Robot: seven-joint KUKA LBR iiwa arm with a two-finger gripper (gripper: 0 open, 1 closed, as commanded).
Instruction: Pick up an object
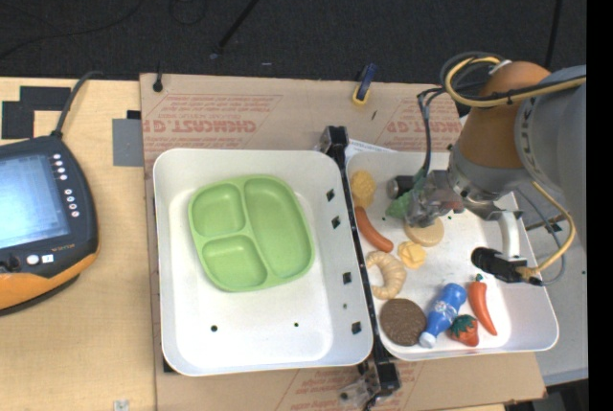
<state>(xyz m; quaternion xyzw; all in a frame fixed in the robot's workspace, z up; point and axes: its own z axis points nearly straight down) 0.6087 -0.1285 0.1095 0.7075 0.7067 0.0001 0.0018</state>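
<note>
Arm: grey with an orange band, reaching in from the right over the right bin (536,328).
Pincer (424,204): low in the upper middle of the right bin, just above a pale round disc (424,232) and beside a green item (399,204); whether it is wide, narrow or holding anything cannot be told.
Right bin contents: yellow piece (362,185), orange-red sausage (373,229), small yellow piece (412,254), pale ring-shaped piece (387,273), brown round patty (403,321), blue bottle (441,311), carrot (482,304), strawberry (465,331).
Left bin (182,304): holds a green divided plate (251,233) with three compartments.
Writing: red mirrored print on the cardboard (206,125) under the bins, unreadable.
Counter: a handheld control pendant (38,217) lies at the left.
</note>
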